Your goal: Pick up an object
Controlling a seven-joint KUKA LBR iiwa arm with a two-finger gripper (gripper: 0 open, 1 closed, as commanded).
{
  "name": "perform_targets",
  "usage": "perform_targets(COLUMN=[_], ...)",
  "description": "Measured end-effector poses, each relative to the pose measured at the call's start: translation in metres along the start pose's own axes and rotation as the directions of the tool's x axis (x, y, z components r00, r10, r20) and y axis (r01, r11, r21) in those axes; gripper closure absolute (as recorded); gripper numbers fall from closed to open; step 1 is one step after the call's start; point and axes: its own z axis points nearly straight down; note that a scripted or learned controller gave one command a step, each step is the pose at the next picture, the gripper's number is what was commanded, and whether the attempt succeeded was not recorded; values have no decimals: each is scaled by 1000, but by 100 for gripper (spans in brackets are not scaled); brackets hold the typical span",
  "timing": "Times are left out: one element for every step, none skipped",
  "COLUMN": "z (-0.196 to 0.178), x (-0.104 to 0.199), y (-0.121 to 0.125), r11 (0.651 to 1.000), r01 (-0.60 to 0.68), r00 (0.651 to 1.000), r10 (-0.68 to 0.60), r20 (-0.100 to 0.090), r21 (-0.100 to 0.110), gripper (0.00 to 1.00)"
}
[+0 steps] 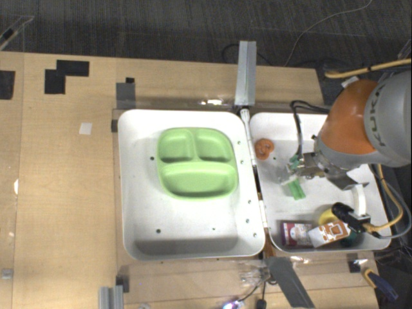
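The gripper (pixel 297 172) is being held low inside the right bin (pixel 277 205), near a small green object (pixel 295 190) just at its 6 o'clock. Whether anything is being gripped cannot be told. A green divided tray (pixel 196 161) is being carried by the left bin (pixel 135 192), at the gripper's 9 o'clock.

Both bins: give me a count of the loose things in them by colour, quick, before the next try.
Green: 2, the divided plate in the left bin and a small green piece in the right bin.
Orange-brown: 1, a small round lump.
Dark red: 1, a flat packet.
White and orange: 1, a bottle.
Total: 5.
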Motion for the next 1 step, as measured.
perform_targets(z=[-108], x=[72], y=[21], r11=[1000], r01=[-16], r00=[1000], r10=[16], r20=[1], r21=[14], gripper=[100])
